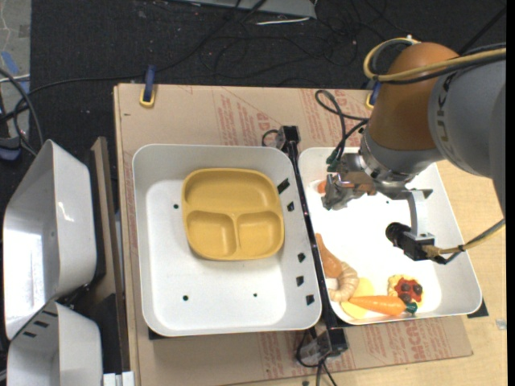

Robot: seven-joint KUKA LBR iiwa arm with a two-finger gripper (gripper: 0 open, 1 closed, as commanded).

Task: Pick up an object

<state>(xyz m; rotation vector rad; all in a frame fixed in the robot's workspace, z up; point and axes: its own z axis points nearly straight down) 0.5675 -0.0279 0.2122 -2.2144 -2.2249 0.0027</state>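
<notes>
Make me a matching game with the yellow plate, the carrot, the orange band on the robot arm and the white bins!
Things:
1. yellow divided plate
2. carrot
3. orange band
4. gripper

Places:
A. near the front edge of the right bin
B. over the back left part of the right bin
C. in the left bin
D. on the arm, above the wrist

Pairs: 1-C, 2-A, 3-D, 4-B

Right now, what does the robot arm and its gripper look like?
The arm is smooth grey, with a rounded orange band above the wrist. A yellowish cable loops over that band. The gripper is a small grey metal unit with thin wires near it. A black block hangs beside it.
</notes>
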